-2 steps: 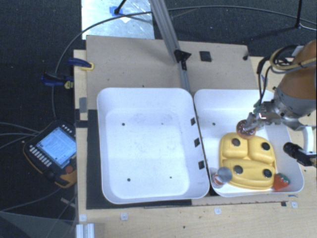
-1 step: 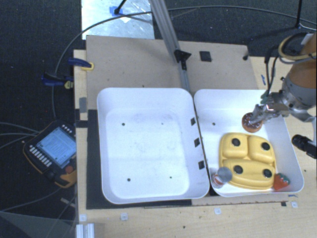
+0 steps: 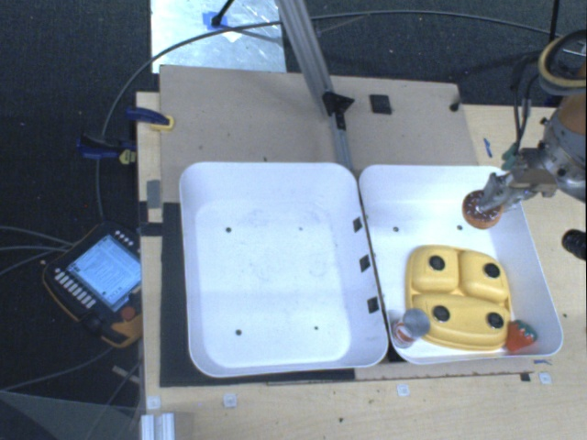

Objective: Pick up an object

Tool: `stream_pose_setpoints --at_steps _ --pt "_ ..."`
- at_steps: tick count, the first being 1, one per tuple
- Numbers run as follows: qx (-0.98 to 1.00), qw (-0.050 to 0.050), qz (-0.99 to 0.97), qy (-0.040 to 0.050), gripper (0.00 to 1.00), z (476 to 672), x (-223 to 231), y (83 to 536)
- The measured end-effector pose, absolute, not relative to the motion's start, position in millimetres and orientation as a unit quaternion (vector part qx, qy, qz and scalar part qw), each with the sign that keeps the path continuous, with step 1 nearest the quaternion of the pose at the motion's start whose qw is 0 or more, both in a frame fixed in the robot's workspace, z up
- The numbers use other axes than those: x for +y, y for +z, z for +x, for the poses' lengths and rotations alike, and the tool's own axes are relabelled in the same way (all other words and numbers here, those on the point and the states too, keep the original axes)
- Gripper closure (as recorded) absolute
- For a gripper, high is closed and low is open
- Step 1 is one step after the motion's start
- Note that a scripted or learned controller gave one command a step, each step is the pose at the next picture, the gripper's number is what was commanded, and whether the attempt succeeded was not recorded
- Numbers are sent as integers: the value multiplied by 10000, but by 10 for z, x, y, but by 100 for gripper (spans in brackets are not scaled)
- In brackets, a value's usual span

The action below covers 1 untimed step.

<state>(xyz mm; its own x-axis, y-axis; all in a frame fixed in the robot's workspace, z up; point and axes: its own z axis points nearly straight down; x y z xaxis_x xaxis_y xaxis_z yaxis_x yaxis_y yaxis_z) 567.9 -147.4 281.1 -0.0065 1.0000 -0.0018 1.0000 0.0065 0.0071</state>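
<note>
The jaws (image 3: 486,202) hang over the right bin's (image 3: 404,186) far right corner, right at a brown ring (image 3: 479,211); whether they grip it I cannot tell, and the yellow block (image 3: 459,299) lies nearer the camera.

Both white bins (image 3: 271,273) look like smooth, matt plastic. The yellow tray (image 3: 459,299) is glossy moulded plastic. The table (image 3: 275,117) seems bare, dull board, and the pincer (image 3: 495,193) looks metallic grey.
</note>
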Motion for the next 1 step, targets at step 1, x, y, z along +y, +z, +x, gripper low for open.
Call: stream_pose_setpoints --at_steps 1 --pt "7105 2 7036 12 100 5579 -955 2831"
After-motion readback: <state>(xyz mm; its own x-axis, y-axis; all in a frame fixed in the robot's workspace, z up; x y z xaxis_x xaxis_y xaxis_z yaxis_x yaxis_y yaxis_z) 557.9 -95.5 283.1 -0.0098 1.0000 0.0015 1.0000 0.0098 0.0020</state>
